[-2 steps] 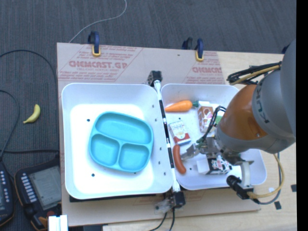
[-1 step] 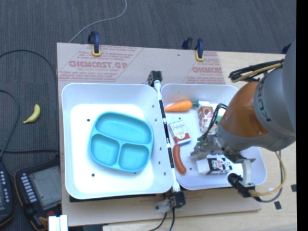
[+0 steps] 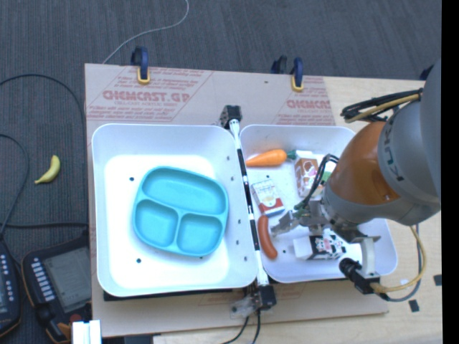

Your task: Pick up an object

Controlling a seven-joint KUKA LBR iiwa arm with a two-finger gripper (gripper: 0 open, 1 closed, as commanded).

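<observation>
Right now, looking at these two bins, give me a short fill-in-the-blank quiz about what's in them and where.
1. The blue divided plate lies in the ____ bin as the camera sees it.
2. The divided plate has ____ compartments.
3. The carrot lies in the same bin as the ____, which lies near the wall between the bins.
4. On the carpet to the left of the bench lies a yellow ____.

Missing words: left; three; sausage; banana
</observation>
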